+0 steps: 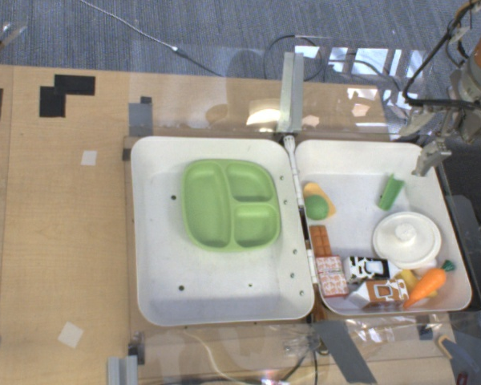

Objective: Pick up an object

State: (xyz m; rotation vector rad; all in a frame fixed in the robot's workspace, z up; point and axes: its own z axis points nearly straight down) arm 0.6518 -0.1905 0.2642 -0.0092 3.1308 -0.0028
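The tool (430,157) hangs at the right bin's (349,173) far corner; whether it is open or closed I cannot tell. Nearest lies a small green cylinder (390,192) (probably light, stiff plastic, somewhat slippery), best pinched across its narrow middle; the white lidded bowl (406,238) looks too wide.

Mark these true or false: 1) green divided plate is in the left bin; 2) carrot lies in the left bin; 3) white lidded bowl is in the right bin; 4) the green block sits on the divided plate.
1) True: the green divided plate lies in the left bin.
2) False: the carrot lies in the right bin, near its front right corner.
3) True: the white lidded bowl is in the right bin.
4) False: the green block lies in the right bin, behind the bowl.
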